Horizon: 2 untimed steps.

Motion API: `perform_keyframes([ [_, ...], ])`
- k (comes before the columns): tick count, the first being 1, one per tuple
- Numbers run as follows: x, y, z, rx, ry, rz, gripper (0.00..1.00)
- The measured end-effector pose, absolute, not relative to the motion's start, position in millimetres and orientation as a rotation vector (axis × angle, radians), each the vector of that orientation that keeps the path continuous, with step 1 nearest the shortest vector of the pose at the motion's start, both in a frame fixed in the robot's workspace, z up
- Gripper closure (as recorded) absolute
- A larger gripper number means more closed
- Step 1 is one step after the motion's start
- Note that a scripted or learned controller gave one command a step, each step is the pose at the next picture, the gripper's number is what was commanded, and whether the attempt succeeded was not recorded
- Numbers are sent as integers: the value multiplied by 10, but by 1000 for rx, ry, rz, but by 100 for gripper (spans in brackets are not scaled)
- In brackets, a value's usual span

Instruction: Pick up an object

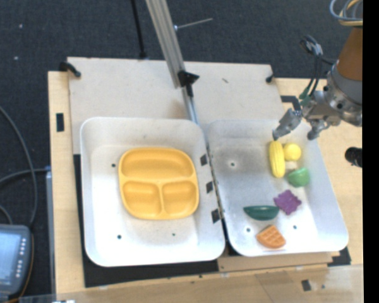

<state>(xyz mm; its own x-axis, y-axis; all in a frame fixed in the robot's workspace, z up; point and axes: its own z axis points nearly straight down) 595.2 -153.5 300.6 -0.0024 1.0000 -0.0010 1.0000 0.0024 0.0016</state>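
My gripper (299,129) hangs over the far right corner of the right bin (240,150), fingers spread open with nothing between them. Just below it lie a yellow corn cob (276,159) and a small yellow ball (292,151). Further toward the front sit a green piece (299,178), a purple piece (287,202), a dark green pod-shaped piece (261,212) and an orange waffle-like piece (271,237). The gripper is above and apart from all of them.
The left bin (101,232) holds a yellow divided plate (158,182). A slanted metal post (167,36) rises behind the gap between the bins. A monitor (6,257) sits at the lower left, off the bench.
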Motion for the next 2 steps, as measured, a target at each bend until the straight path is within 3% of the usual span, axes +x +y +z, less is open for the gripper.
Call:
perform_keyframes([
  [1, 5952, -1535, 3006, 2218, 2223, 1, 0],
  [2, 6011, -1517, 2399, 2223, 2223, -6, 0],
])
